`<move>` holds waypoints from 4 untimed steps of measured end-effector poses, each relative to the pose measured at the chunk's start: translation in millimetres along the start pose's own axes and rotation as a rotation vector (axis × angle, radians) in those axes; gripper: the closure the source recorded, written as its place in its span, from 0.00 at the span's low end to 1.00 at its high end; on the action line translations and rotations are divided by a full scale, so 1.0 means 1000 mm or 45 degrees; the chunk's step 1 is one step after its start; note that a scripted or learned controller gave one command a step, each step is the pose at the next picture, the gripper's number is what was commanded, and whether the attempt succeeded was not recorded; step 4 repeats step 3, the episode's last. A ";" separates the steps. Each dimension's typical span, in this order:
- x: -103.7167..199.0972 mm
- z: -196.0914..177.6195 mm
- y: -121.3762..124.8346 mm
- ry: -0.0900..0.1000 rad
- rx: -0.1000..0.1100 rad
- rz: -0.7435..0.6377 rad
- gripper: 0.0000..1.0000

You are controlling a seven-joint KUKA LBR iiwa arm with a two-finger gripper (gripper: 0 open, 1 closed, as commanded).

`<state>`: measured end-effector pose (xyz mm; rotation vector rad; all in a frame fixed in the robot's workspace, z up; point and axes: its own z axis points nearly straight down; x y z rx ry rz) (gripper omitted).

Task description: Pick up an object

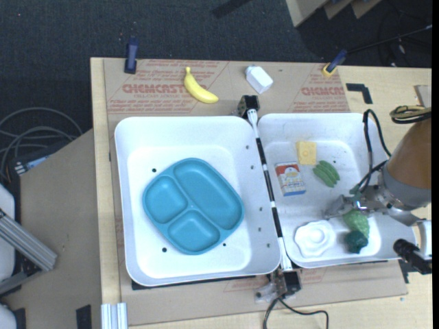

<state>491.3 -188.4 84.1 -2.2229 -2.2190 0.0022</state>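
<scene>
My gripper (347, 208) is low in the right bin (343, 130), near its right wall, with the grey wrist and orange band coming in from the right. It sits right over a light green leafy toy (358, 222), touching or nearly touching its top. A dark teal toy (355, 241) lies just below that. A white round piece (315, 238) rests at the bin's front. Further back lie a green pickle (326, 173), a yellow block (306, 152) and a small red and white box (291, 179).
The left bin (137, 142) holds a blue divided plate (193, 205). On the bench behind the bins lie a banana (199, 88) and a white block (259, 79). A black cable (369, 139) loops over the right bin's back right corner.
</scene>
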 end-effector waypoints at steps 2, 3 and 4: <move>0.062 -0.002 0.055 0.000 -0.010 -0.006 1.00; 0.155 -0.102 0.080 0.003 -0.006 -0.006 1.00; 0.155 -0.102 0.080 0.003 -0.006 -0.006 1.00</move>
